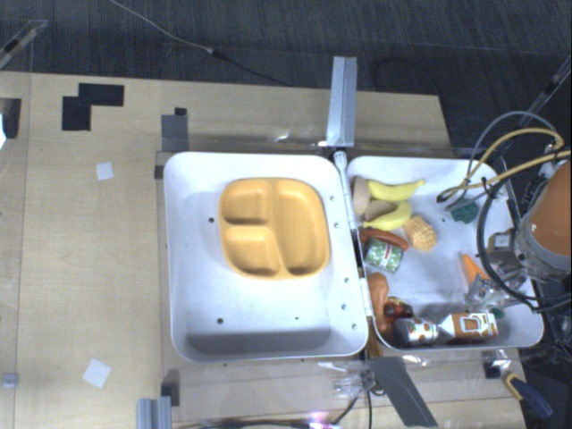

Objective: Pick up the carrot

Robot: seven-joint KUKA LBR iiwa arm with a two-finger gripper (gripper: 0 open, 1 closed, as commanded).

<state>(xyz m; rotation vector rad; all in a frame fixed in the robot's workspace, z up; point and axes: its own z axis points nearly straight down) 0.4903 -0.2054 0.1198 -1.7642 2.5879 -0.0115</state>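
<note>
The carrot (469,267), a small orange wedge, lies in the right bin (443,170) near its right wall. My gripper (492,290) hangs just to the right of and below the carrot, under the grey arm (547,231) and its looping cables. The carrot's lower end is partly hidden by the gripper's parts. Whether they touch I cannot tell.
The right bin also holds two bananas (394,189), a corn cob (420,233), a green can (384,256), a reddish sausage (379,287), a small green piece (464,211) and a brown bottle (447,328) lying along the front wall. A yellow divided plate (272,227) sits in the left bin (197,284).
</note>
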